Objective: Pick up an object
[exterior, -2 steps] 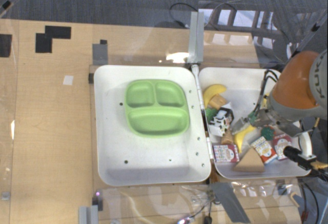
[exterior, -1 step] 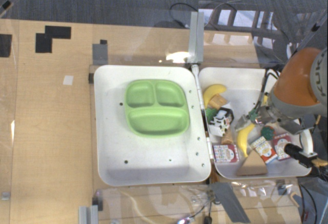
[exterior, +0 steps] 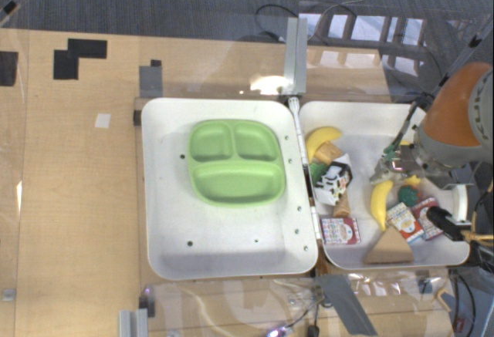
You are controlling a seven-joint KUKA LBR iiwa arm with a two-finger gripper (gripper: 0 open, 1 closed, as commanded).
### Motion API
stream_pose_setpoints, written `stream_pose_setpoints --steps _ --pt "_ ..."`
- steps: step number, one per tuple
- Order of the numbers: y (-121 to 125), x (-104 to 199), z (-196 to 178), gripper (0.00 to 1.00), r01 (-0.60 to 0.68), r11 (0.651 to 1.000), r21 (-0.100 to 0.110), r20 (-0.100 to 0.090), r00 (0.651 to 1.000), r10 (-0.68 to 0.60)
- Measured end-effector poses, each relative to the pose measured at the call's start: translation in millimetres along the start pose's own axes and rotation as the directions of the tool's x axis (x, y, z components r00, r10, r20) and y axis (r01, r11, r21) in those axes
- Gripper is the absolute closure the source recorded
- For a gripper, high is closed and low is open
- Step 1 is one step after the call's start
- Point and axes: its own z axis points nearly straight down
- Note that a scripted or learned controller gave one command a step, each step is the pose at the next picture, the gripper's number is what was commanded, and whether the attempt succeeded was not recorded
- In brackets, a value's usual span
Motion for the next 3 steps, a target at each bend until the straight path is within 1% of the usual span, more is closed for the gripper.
stream_pose_setpoints --steps 1,2,3 --pt "23.1 28.4 -121.0 1.0 -0.019 1.0 0.007 -0.001 1.0 0.019" --pt "48.3 59.2 -138.2 1.0 0.01 1.0 0.009 -0.002 1.0 -0.01" --pt "48.3 59.1 -138.1 0.0 0.01 1.0 0.009 -0.002 1.0 -0.01"
